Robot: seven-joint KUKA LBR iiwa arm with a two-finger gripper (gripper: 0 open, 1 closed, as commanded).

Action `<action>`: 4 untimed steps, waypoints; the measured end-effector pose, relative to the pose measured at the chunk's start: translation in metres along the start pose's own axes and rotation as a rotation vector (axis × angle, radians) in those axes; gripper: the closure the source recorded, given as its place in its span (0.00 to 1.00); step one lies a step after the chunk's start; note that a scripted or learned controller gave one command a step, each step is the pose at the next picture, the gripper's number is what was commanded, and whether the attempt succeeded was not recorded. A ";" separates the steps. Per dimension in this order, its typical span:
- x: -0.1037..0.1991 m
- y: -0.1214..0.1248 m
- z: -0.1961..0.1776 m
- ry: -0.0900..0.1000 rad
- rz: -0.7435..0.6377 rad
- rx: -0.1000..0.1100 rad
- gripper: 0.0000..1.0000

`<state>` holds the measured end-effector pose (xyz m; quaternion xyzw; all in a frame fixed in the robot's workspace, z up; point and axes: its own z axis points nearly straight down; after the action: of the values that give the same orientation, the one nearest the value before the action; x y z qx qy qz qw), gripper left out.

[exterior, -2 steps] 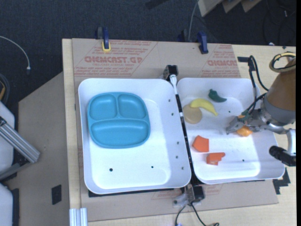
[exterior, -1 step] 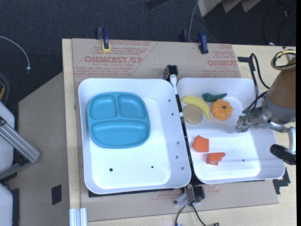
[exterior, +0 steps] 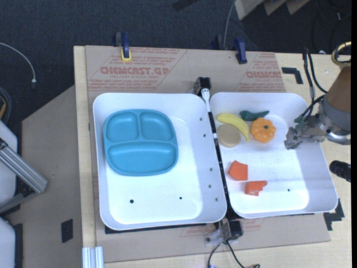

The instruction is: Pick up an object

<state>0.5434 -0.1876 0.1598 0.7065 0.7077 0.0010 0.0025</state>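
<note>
Camera view: gripper [exterior: 292, 141] hangs over the right bin's [exterior: 312, 202] right side, and whether it is apart or together I cannot tell. Nearest thing is the orange pumpkin [exterior: 263, 130], just to its left, beside the banana [exterior: 234, 125].

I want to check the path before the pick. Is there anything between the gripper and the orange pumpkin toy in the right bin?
Nothing visible stands in the way. The gripper is over the right side of the right bin, and bare white floor lies between it and the orange pumpkin toy. The banana lies beyond the pumpkin.
</note>
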 end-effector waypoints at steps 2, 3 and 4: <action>-0.010 0.001 -0.093 -0.002 0.001 -0.003 1.00; 0.037 -0.003 -0.097 0.004 -0.004 0.005 1.00; 0.091 -0.001 -0.101 0.004 -0.004 0.006 1.00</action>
<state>0.5419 -0.0961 0.2607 0.7049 0.7093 0.0005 -0.0011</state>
